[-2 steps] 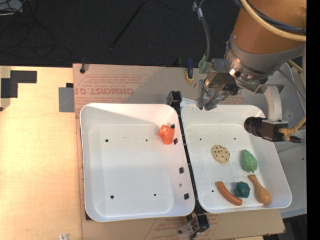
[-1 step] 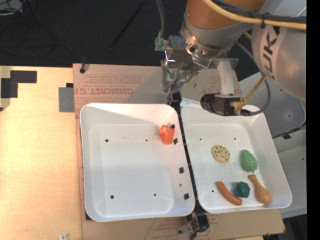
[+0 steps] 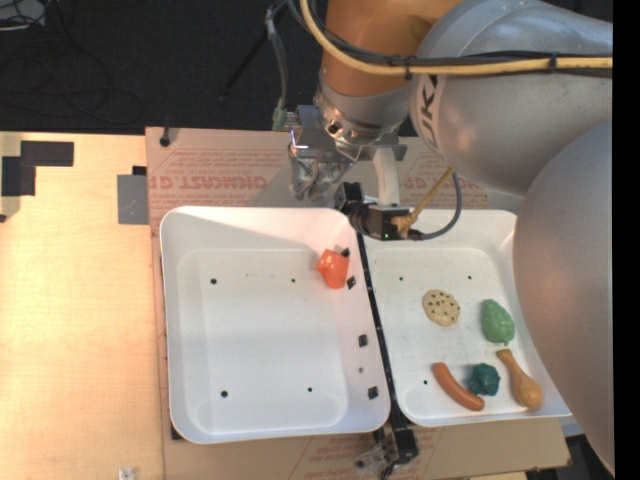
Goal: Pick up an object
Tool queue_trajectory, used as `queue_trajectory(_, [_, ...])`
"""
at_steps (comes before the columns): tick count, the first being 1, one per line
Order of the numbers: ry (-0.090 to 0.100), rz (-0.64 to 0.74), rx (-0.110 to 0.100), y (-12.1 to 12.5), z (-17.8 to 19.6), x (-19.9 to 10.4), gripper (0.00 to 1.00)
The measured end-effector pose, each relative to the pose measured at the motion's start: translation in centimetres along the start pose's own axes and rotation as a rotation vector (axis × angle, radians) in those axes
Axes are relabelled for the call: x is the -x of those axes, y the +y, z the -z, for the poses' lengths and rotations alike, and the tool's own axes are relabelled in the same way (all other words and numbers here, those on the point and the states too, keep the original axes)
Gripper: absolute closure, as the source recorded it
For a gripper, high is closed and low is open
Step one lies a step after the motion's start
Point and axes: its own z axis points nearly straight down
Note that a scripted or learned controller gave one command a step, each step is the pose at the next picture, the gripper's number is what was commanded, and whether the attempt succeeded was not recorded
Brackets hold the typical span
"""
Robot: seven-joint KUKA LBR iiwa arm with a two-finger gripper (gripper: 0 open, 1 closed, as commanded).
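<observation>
- My gripper (image 3: 318, 180) hangs over the far edge of the bench, just past the far rim of the left bin (image 3: 190, 268), close to the seam where the two bins meet.
- I cannot tell what state the gripper is in; nothing is visibly held in it.
- The nearest thing to pick is the small orange piece (image 3: 332, 268), lying in the far right corner of the left bin, hard by the dividing wall.
- From my gripper it lies toward the near side and a touch right, so I judge the coming move is a short pull nearward, then down.
- The other candidates sit in the right bin (image 3: 505, 233), well apart from me: a cookie (image 3: 440, 307), a green lump (image 3: 497, 321), a sausage (image 3: 457, 386), a teal piece (image 3: 485, 378) and a drumstick (image 3: 520, 378).
</observation>
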Motion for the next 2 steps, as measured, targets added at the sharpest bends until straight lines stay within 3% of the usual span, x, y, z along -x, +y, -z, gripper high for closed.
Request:
queue_trajectory(1, [0.011,0.01,0.022,-0.1,9.7,-10.3,1.0])
queue_trajectory(2, [0.002,-0.007,0.019,-1.7,14.0,-0.6,1.0])
